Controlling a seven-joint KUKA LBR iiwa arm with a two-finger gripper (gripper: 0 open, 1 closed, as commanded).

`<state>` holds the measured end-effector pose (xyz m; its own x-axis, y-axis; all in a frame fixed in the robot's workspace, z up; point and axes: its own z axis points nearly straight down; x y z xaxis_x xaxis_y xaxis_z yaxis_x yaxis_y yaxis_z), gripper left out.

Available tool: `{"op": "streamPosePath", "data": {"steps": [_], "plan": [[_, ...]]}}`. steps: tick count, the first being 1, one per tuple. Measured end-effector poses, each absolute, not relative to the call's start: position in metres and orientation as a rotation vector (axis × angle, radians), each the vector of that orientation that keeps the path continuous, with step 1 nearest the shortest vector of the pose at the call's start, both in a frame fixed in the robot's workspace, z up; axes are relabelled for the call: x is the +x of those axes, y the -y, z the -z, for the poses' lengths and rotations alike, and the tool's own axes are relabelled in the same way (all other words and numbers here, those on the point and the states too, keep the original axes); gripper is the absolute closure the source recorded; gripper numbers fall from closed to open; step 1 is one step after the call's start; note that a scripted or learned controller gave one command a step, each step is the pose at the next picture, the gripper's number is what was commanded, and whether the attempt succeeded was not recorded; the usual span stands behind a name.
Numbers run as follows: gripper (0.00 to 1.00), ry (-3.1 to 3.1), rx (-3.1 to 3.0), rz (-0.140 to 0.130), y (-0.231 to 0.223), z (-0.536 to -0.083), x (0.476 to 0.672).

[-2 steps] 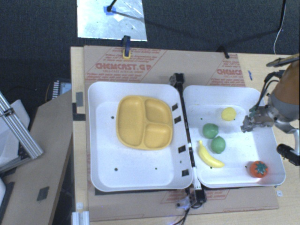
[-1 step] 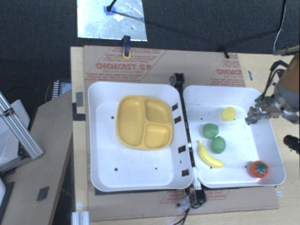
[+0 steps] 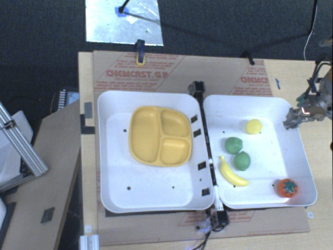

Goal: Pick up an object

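while two-finger gripper [image 3: 292, 121] sits at right bin's rim [image 3: 291, 106], grip unreadable, i'd descend squarely over isolated small round yellow fruit [image 3: 253, 126].

Surface [image 3: 88, 77]: tan, covered by a cardboard sheet [image 3: 177, 69] printed in red lettering. Two white bins sit side by side on the sheet, touching along a black clipped seam [image 3: 204, 139]. A yellow-and-black clamp [image 3: 140, 52] grips the sheet at the far edge. A foil-like silver panel [image 3: 124, 13] with a blue tape mark lies on dark carpet [image 3: 41, 30] beyond the far edge. An aluminium rail [image 3: 21, 142] stands off the left edge. Cables [image 3: 208, 225] gather at the near edge, below the seam.
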<state>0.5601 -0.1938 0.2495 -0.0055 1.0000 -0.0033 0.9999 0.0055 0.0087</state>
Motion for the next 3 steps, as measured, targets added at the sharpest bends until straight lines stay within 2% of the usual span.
{"op": "streamPosePath", "data": {"steps": [1,3], "plan": [[1.0,-2.231,2.21,-0.005,0.141,-0.254,0.551],[1.0,-2.234,2.209,-0.005,0.023,-0.259,0.554]]}}
